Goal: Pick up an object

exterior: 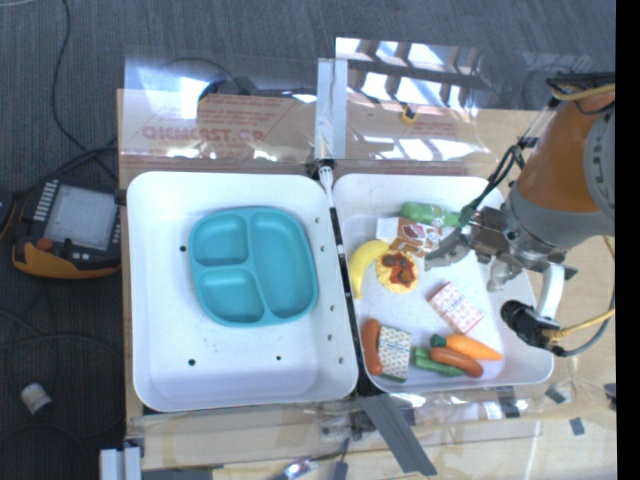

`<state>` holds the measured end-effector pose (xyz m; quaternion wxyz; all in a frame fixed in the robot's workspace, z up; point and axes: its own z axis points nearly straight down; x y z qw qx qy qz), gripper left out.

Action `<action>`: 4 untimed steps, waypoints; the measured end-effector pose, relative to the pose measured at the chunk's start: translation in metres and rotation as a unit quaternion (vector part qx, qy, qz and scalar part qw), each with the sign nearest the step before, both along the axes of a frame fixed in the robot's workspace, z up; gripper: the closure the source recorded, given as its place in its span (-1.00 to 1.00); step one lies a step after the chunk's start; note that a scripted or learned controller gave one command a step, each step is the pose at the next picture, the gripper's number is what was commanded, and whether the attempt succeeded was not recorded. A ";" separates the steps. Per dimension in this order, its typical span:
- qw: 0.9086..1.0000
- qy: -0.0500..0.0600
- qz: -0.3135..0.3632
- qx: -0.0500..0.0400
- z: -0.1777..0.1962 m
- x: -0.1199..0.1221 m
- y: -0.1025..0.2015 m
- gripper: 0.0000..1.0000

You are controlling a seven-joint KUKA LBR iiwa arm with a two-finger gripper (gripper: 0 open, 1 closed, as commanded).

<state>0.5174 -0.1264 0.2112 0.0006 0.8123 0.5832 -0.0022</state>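
1. Your likeliest target is the pink packet (456, 307), lying flat on the floor of the right bin (520, 368), roughly mid-bin and toward the arm's side; I read it as the pick because it is the thing nearest the gripper (462, 240)
2. From the gripper, the packet lies toward the near edge of the view and just a little to the view's left of the wrist; the two are apart, with bare bin floor between them
3. The packet's long axis runs on a diagonal, from upper left to lower right in the view, so you would want the fingers set across that diagonal
4. You cannot tell from this view whether the gripper is spread or closed; nothing is visibly held
5. Just beside the gripper, on its left in the view, sit the snack pouch (415, 236) and the pizza toy (398, 270), with the green item (425, 212) behind them; these are close rivals for a pick
6. The banana (362, 266) curves along the bin's left wall, well apart from the gripper
7. The carrot (468, 348) lies near the front wall, just past the packet
8. The left bin (160, 368) bears a blue tray (252, 266), far from the arm
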 end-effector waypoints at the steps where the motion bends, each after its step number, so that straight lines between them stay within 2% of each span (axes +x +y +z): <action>1: 0.995 -0.002 0.102 0.001 -0.119 0.033 0.025 -1.00; 2: 0.997 -0.005 0.074 0.000 -0.122 0.079 0.019 -1.00; 3: 0.997 -0.005 0.074 -0.001 -0.112 0.080 0.019 1.00; 4: 0.995 0.000 0.095 0.001 -0.028 0.096 0.089 1.00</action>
